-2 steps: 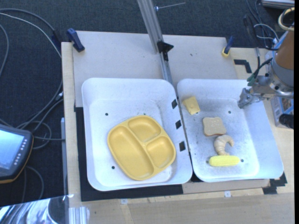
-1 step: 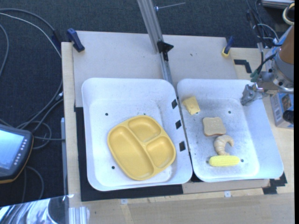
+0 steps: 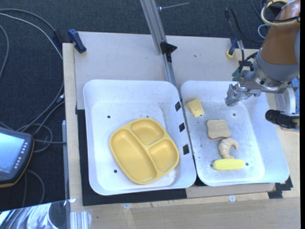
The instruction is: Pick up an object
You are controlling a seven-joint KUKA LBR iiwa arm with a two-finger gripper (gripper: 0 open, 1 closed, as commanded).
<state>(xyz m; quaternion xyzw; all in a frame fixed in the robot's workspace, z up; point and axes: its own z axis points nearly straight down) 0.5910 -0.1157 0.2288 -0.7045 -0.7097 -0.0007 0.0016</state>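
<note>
The gripper [image 3: 232, 98] hovers at the right bin's [image 3: 274, 168] upper edge, its state impossible to tell. Mid-bin below lies a toast slice [image 3: 218, 128], likely light, stiff plastic, best pinched across its flat sides.

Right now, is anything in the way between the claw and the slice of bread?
Nothing visible is. The claw hangs over the right bin's upper part, and the bread slice lies lower and to its left, with only bare bin floor between them. The cheese wedge sits off to the side.

no legible text (anywhere)
</note>
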